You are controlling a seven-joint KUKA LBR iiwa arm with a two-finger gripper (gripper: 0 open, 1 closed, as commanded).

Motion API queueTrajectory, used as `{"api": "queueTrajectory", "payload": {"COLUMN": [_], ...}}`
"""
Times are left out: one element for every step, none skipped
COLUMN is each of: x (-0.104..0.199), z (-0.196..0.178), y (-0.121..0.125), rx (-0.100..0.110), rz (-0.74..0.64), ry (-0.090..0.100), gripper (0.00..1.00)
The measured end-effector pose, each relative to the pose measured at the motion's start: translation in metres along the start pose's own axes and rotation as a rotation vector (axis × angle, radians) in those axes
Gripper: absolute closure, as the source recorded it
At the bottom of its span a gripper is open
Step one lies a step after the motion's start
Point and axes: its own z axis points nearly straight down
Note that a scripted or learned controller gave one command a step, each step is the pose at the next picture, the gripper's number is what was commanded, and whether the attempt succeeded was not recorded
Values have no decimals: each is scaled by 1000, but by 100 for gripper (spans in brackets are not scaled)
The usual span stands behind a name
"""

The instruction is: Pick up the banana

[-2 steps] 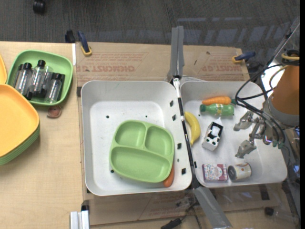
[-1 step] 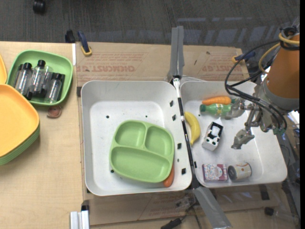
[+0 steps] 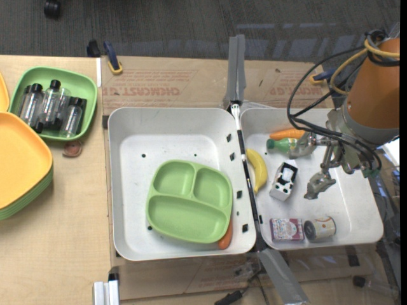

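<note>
One banana point(image 3: 257, 168) lay in the right-hand bin point(image 3: 362, 224), tight along that bin's left wall, well apart from the claw point(image 3: 321, 182) and off to the claw's left as the camera saw it. And the claw, hanging over the right half of the same bin, had nothing in it; its two metal fingers point(image 3: 316, 186) looked spread a little, though the slant of the view made the width of the gap hard to judge. Between claw and banana stood a small black-and-white toy point(image 3: 283, 181), nearer the claw than the fruit was. Up and to the claw's left lay a carrot point(image 3: 287, 133), with a green-ended object point(image 3: 283, 145) just beneath it, close beside the claw's upper metalwork. Down below the claw sat a small can point(image 3: 320, 228) on its side, and just left of that a pink box point(image 3: 287, 229), both near the bin's front edge. Above the claw rose the arm point(image 3: 375, 97) with its orange band, cables looping round it. Far over to the claw's left, past the banana and the divider, the left-hand bin point(image 3: 127, 170) carried a green divided plate point(image 3: 190, 201), an orange scrap peeking out at the plate's lower right rim.
</note>
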Motion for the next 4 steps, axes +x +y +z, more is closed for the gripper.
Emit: {"api": "queueTrajectory", "payload": {"x": [13, 11, -63, -130], "z": [-12, -20, 55, 139], "y": [35, 34, 4, -70], "rx": [-1, -3, -1, -1], "rz": [-160, -153, -426, -633], "ry": [3, -1, 1, -2], "gripper": [0, 100, 100, 100]}}
